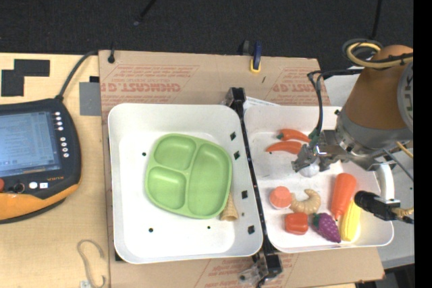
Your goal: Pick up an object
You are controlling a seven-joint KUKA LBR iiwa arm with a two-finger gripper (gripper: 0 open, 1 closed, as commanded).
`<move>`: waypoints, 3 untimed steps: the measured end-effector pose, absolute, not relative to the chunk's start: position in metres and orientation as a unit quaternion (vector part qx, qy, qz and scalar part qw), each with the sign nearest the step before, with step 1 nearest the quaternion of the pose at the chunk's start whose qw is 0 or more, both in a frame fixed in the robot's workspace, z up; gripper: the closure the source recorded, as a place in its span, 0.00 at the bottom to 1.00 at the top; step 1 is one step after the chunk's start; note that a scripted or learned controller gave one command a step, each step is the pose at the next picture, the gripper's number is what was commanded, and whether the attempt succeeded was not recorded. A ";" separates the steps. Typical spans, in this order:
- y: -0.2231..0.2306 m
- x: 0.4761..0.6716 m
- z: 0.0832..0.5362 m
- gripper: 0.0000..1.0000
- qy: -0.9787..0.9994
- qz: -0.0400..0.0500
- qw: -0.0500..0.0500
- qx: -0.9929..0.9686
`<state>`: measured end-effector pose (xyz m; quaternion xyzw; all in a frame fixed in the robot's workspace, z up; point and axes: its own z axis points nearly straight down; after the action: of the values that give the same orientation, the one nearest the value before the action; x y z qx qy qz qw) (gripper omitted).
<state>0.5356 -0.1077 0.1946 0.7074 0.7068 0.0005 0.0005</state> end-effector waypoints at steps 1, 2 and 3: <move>-0.109 0.536 0.229 1.00 0.707 0.000 0.000 0.707; -0.074 0.577 0.237 1.00 0.708 0.000 0.000 0.706; -0.032 0.604 0.239 1.00 0.708 0.000 -0.001 0.706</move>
<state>0.6037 -0.0316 0.2386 0.7062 0.7080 0.0000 -0.0007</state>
